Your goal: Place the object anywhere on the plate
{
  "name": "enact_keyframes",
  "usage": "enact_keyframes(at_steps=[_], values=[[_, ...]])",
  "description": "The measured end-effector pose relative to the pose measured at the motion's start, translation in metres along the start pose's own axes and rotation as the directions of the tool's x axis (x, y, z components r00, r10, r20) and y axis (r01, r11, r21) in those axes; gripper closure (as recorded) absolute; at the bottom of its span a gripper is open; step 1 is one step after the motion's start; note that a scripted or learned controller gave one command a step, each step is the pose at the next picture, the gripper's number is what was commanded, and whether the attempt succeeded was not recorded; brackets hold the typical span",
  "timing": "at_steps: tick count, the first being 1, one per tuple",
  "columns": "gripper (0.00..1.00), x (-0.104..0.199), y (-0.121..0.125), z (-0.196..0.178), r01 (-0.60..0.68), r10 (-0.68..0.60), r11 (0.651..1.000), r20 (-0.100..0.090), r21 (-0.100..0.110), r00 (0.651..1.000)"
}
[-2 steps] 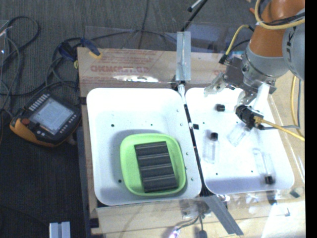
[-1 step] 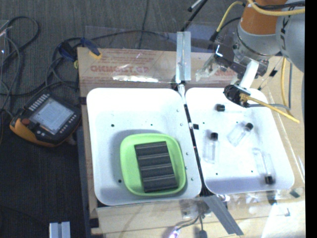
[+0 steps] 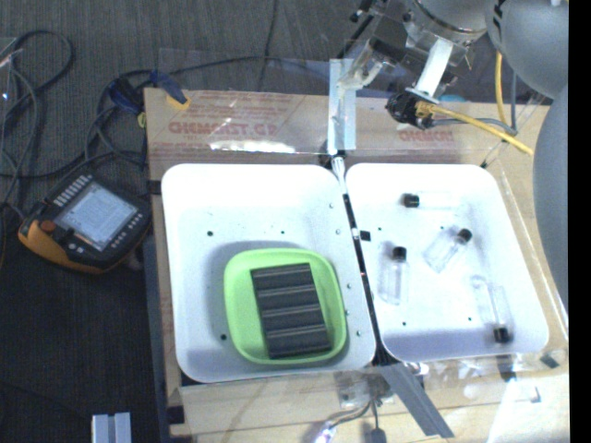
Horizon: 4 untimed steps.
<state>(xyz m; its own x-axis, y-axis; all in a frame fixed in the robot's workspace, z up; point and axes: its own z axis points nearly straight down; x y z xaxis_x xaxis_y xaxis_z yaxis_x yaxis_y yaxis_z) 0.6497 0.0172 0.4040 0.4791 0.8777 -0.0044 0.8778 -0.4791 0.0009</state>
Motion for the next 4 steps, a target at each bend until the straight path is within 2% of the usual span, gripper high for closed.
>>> enact_keyframes(at_steps=[1, 2, 3, 4], values=[[0.0, 0.022, 0.009, 0.077, -0.063, 0.063, 0.998, 0.001, 0.001, 0.998], [0.0, 0.061, -0.012, 0.031, 0.01, -0.01, 1.0, 0.0, 0.0, 1.0], [0.0, 0.057, -0.01, 0.122, -0.059, 0.059, 0.998, 0.001, 0.001, 0.998], [0.0, 0.064, -0.014, 0.139, -0.115, 0.115, 0.993, 0.0, 0.002, 0.993]])
